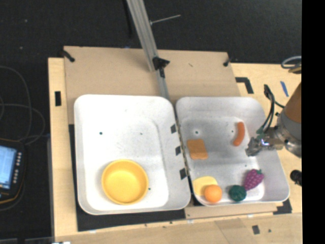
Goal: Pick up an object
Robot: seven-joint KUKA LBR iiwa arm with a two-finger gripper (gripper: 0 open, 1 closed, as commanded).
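Note:
The right bin (218, 111) holds an orange sausage-shaped piece (238, 133), a tan bread slice (197, 149), a purple grape bunch (253, 179), a dark green piece (236, 192), an orange ball (213, 193) and a pale yellow piece (203, 182). My gripper (254, 147) hangs over the bin's right side, just right of and below the sausage piece and above the grapes. Nothing shows between its fingers.
The left bin (122, 121) holds a yellow bowl (124, 181) at its near side. A grey metal post (144, 29) slants up from between the bins at the back. Cables and a screen device (7, 169) lie left of the bench.

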